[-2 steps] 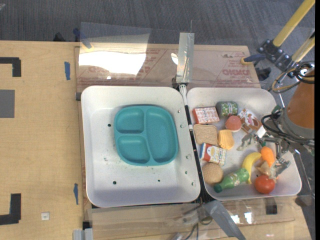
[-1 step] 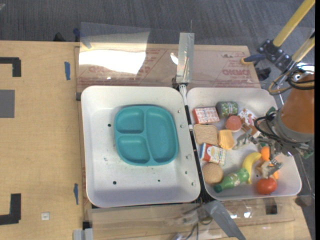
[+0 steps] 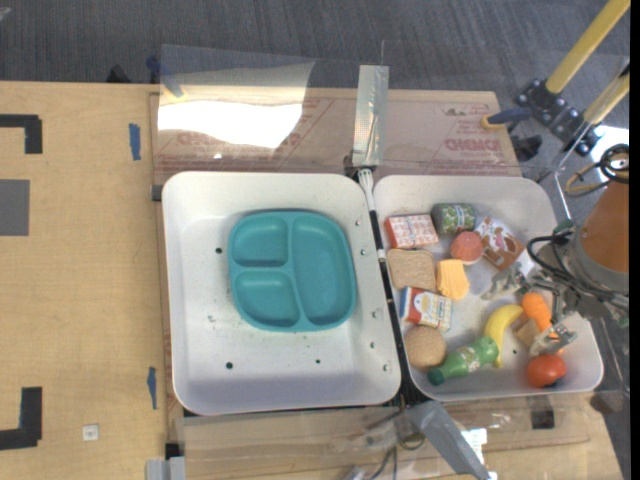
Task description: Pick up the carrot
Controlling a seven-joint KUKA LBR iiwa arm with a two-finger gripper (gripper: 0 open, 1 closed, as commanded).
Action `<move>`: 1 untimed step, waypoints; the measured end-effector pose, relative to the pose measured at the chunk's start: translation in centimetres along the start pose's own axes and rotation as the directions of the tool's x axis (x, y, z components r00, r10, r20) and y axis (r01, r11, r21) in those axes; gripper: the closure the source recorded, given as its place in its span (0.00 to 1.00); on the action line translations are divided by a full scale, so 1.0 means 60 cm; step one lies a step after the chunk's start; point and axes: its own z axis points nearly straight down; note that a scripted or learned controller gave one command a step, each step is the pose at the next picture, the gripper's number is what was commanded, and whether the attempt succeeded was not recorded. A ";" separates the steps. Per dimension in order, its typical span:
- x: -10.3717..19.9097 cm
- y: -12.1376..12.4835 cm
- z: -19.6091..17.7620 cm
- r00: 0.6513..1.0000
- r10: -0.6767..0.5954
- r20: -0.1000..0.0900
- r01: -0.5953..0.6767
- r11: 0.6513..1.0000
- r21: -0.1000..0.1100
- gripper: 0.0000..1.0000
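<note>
The carrot (image 3: 537,310) is a short orange piece lying in the right bin (image 3: 583,380), near that bin's right side, between a banana (image 3: 503,323) and a red tomato (image 3: 545,370). My gripper (image 3: 535,312) is low over it, reaching in from the right under the orange band (image 3: 610,233). One grey finger (image 3: 508,287) shows up-left of the carrot and the other down-right of it. They stand spread apart, so the gripper is open around the carrot, which still rests on the bin floor.
The right bin also holds a red box (image 3: 411,230), a green can (image 3: 455,216), bread (image 3: 411,268), cheese (image 3: 453,279), a juice box (image 3: 428,308), a cookie (image 3: 425,346) and a green bottle (image 3: 465,358). The left bin (image 3: 190,298) bears a teal divided plate (image 3: 293,270).
</note>
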 end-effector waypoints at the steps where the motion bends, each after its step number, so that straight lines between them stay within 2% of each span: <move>1: 0.005 0.000 -0.013 1.000 -0.003 -0.012 0.003 1.000 -0.002 1.00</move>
